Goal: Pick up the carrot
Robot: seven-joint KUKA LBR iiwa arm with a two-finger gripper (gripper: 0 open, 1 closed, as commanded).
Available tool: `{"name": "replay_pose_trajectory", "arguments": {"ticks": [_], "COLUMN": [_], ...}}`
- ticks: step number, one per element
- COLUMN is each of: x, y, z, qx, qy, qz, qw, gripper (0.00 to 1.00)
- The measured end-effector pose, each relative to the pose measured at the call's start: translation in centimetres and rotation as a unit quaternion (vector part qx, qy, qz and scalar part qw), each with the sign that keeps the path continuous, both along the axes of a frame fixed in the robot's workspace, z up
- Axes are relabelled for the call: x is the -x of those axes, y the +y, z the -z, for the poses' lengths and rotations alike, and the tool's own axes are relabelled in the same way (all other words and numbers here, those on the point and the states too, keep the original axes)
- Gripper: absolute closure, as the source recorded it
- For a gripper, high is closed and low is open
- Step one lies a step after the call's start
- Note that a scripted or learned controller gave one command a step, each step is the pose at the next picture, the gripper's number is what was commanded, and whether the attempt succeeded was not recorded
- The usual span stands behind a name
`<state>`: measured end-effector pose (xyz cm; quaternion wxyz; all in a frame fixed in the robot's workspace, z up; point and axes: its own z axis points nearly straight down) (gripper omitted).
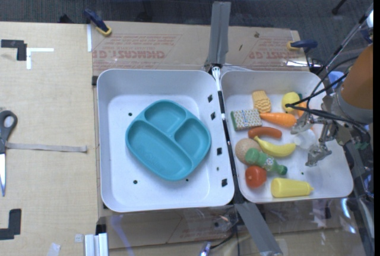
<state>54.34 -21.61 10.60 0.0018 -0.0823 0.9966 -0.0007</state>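
The carrot (278,119) lies in the right bin (341,183), right of centre frame, touching the red sausage (265,132). Your gripper (314,145) hangs open just right; descend over the carrot's middle, clear of the banana (276,147).

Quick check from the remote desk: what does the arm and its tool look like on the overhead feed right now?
At the frame's right edge, the arm's orange band sits above a grey wrist section. Thin black cables run across it toward the right-hand bin. The tool is bare silvery metal, with slim linkage-like fingers; the picture is too blurred to read any markings.
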Motion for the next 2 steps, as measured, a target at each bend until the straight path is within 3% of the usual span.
{"name": "replay_pose_trajectory", "arguments": {"ticks": [1, 2], "x": [-5.4, -5.6], "y": [0.9, 1.0], "z": [1.2, 0.1], "qx": [-0.0004, 0.0004], "qy": [-0.002, -0.005], "qz": [0.139, 0.136], "qw": [0.9904, 0.9907], "gripper": [0.00, 1.00]}}
